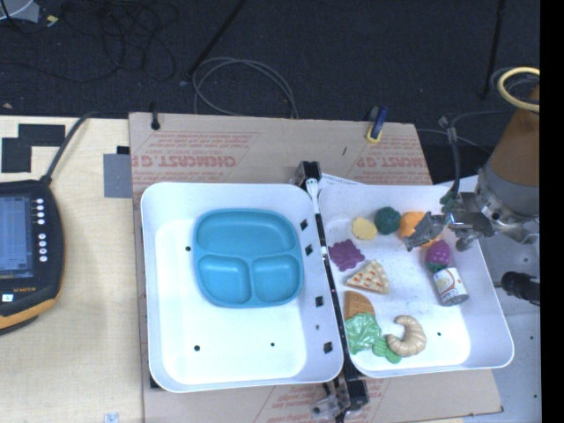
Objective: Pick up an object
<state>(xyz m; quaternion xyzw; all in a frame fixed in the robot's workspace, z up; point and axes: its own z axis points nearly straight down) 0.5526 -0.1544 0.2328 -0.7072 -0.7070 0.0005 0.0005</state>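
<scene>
Gripper (429, 230): finger spread unclear — nothing visibly held
Orange toy (410, 223): touching, left
Purple toy (438, 255): just below

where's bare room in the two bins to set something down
Left white bin: bare floor below the blue divided plate, and a strip to its left. Right white bin: crowded with toy food; small gap between the pizza slice and small can.

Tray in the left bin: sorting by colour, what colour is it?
Light blue tray, camera view.
</scene>
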